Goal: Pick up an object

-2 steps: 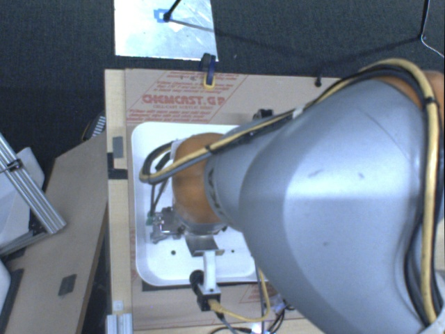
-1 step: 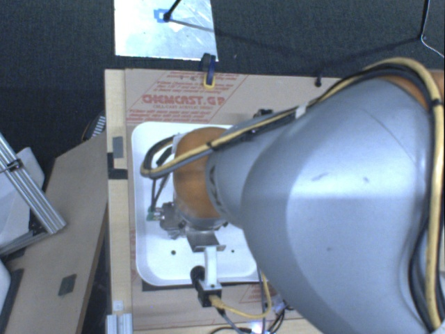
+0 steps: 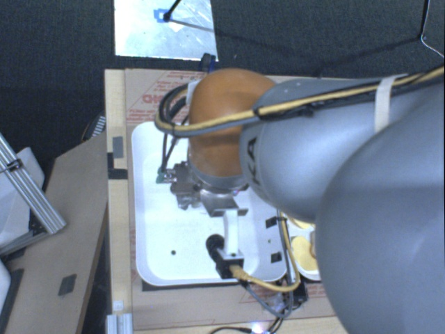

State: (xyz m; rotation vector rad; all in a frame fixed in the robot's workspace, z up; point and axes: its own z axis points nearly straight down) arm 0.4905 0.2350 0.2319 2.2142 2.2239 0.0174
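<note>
Orange-banded and grey, the arm (image 3: 292, 152) is reaching over the left white bin (image 3: 149, 214) on the counter (image 3: 139, 110). Its wrist is hiding the jaws, so I cannot tell their state. A pale yellow object (image 3: 304, 255) is lying in the right bin (image 3: 310, 276), partly under the arm.

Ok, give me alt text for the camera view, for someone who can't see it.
A grey arm with an orange band reaches from the right over the left white bin, covering much of it. A pale yellow thing peeks out under the arm further right.
</note>
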